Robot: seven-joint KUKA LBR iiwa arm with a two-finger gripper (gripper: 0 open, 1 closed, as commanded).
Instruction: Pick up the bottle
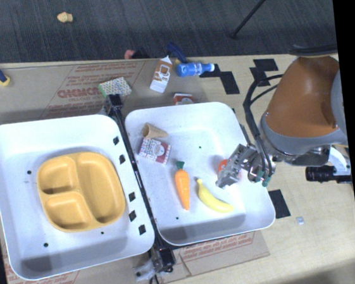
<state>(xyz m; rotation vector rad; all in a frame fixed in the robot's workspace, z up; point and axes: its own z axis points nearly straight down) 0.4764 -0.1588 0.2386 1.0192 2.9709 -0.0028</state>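
Closest to you, the front rim of the right bin (207,235) is a smooth, rounded lip of white plastic, resting on printed cardboard that covers the bench (316,243). Inside that bin you have a curved yellow banana (213,198), a tapered orange carrot (183,187) with a green top just beside it, and a small boxy carton (153,145) with a brown top and red-and-white sides. Your hand (229,175) is a grey metal assembly low over the right side of this bin, close to a small orange-red object (221,163); you cannot tell whether its fingers are spread or closed, and nothing is visibly held. Look to the left bin (4,189) for a glossy yellow divided plate (80,190) with three rounded compartments. Your bottle (191,69), blue plastic with a white cap end, lies on its side on the bench behind the right bin, outside both bins and well apart from the hand
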